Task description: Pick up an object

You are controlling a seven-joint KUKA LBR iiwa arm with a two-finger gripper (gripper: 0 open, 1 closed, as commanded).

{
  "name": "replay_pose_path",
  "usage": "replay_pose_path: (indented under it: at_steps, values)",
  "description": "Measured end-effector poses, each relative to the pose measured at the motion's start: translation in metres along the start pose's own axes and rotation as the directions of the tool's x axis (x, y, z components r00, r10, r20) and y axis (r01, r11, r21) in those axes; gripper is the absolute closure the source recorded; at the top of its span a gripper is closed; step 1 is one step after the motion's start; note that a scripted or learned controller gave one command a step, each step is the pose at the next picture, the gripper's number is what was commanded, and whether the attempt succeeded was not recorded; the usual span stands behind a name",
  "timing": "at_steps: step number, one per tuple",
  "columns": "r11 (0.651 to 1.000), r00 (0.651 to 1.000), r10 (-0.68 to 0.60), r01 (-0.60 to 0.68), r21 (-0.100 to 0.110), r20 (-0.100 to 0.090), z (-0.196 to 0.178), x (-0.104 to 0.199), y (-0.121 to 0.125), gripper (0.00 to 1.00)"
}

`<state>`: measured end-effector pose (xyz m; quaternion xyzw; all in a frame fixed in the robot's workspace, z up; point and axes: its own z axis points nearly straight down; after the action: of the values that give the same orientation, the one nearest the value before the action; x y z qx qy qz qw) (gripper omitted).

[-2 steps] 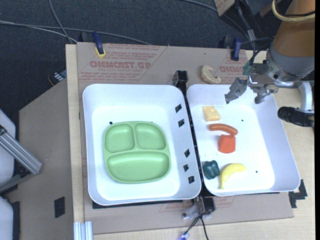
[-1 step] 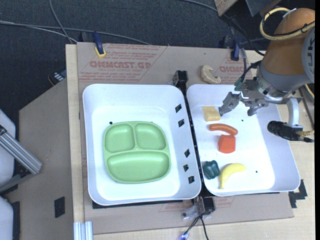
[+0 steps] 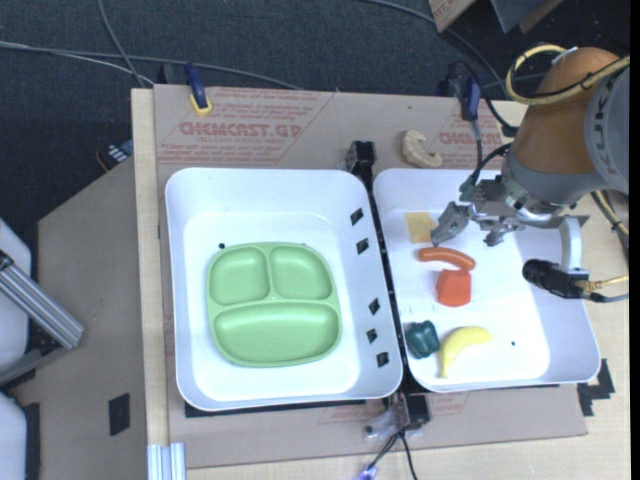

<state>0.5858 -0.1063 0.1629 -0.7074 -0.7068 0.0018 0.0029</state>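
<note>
Overhead slanted view of a bench (image 3: pixel 260 138) bearing two shallow white bins side by side. Left bin (image 3: pixel 190 268), centre-left of the frame: holds a green divided tray (image 3: pixel 273 303) with two small upper compartments and one long lower compartment, lying flat. Right bin (image 3: pixel 560 338), centre-right of the frame: holds a yellow block (image 3: pixel 418 227) at upper left, an orange-red sausage (image 3: pixel 446 257) just below it, a red-orange cup-like piece (image 3: pixel 454 287) just beneath the sausage, a dark green object (image 3: pixel 421 339) at the lower left corner, and a yellow banana (image 3: pixel 461 344) just right of the green object. Grey arm with orange band (image 3: pixel 560 108) entering from the upper right of the frame, wrist over the upper part of the right bin. Gripper (image 3: pixel 470 224) at the arm's lower left end, fingers spread apart with nothing between them, left fingertip (image 3: pixel 444 229) just beside the yellow block, above the sausage. Black cylindrical fitting (image 3: pixel 550 276) with a cable at the right of the bin, below the wrist. Beige lump (image 3: pixel 421 148) on the bench above the right bin, outside both bins. Blue-and-yellow clamp (image 3: pixel 197 90) at the upper left edge of the bench. Black clips (image 3: pixel 361 154) along the seam between the bins. Dark floor around the bench, crossed by thin cables at the top of the frame
</note>
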Motion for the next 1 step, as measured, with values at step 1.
replay_pose_path:
  at_steps: [1]
  values:
    - [1.0,1.0,0.0,0.0,0.0,0.0,0.0613,-0.0056,-0.0006,0.0]
